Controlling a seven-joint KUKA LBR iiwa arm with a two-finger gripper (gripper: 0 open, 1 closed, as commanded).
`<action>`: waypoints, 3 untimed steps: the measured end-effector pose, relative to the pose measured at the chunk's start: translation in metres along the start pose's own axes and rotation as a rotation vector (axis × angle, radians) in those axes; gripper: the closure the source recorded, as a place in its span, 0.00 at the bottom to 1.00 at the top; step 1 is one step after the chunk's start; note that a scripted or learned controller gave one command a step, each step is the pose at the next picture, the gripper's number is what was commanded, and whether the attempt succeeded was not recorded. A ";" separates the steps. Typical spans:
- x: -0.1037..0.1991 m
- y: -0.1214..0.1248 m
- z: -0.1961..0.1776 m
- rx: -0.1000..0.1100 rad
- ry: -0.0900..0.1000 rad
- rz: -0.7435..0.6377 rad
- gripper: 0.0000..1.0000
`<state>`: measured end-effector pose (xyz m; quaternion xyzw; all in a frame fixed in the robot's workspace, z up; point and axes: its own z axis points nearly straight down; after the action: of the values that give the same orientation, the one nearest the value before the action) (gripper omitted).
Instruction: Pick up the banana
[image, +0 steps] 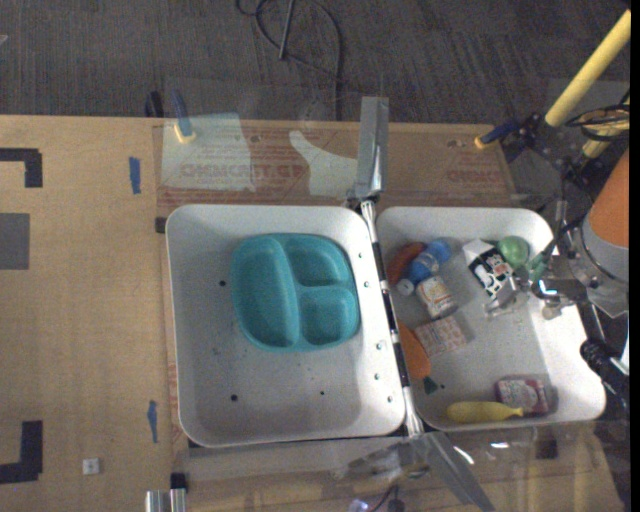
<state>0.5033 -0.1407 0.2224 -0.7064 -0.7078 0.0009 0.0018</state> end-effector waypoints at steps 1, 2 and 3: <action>0.039 -0.022 0.119 -0.003 -0.001 -0.097 0.00; 0.037 -0.022 0.111 -0.003 -0.002 -0.093 1.00; 0.085 0.068 0.039 -0.002 -0.002 0.277 1.00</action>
<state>0.5714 -0.0556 0.1830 -0.7972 -0.6037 0.0015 0.0002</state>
